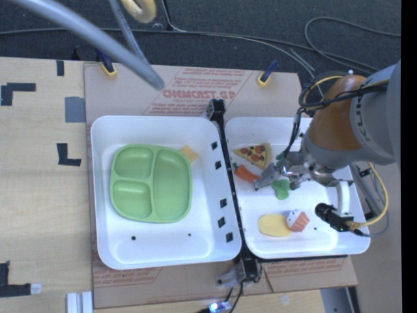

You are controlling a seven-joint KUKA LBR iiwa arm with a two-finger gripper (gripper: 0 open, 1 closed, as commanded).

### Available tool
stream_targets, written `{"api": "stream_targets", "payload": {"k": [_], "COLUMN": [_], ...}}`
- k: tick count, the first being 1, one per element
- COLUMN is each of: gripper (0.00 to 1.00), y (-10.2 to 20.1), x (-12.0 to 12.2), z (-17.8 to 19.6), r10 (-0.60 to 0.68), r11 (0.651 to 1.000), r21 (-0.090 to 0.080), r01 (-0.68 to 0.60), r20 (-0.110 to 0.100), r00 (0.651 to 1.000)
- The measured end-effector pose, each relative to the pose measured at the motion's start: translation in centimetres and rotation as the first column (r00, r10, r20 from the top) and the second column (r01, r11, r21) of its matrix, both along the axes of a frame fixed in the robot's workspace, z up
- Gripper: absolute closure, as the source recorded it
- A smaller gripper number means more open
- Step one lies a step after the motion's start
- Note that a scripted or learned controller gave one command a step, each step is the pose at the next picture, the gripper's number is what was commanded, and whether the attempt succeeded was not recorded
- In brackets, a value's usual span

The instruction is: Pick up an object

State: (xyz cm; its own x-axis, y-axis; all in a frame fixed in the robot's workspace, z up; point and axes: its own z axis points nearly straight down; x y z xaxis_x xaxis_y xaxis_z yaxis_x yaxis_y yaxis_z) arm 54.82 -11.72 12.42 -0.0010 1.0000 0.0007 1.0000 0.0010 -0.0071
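My gripper point(276, 178) hangs low over the middle of the right bin point(326, 243). A small green object point(281, 190) lies right beneath it, partly hidden by it. Just to its left lies an orange carrot-like piece point(245, 173), and behind that a pizza slice point(254, 154). Toward the bin's front sit a yellow oval piece point(273, 225) and a small red and white piece point(297, 220), side by side and touching. Whether anything is held cannot be seen.
The left bin point(104, 233) holds a green divided plate point(151, 182) with a small yellow piece point(188, 154) at its back right corner. A black divider point(225, 175) runs between the bins. Cables point(352, 225) trail by the right bin's right wall.
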Motion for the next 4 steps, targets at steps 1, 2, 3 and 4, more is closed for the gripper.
{"api": "stream_targets", "payload": {"k": [1,2,3,4], "gripper": [0.0,1.0,1.0,1.0], "y": [-0.1,-0.1,-0.2,-0.3], "x": [0.0,0.3,0.4,0.3], "z": [-3.9,-2.6,3.7,7.9], "r10": [-0.001,0.0,0.0,0.0], "r11": [1.0,1.0,1.0,1.0], "r21": [-0.005,-0.006,-0.001,-0.001], "r01": [0.001,0.0,0.0,0.0], "r20": [0.009,0.015,0.011,0.009], "r00": [1.0,1.0,1.0,1.0]}}
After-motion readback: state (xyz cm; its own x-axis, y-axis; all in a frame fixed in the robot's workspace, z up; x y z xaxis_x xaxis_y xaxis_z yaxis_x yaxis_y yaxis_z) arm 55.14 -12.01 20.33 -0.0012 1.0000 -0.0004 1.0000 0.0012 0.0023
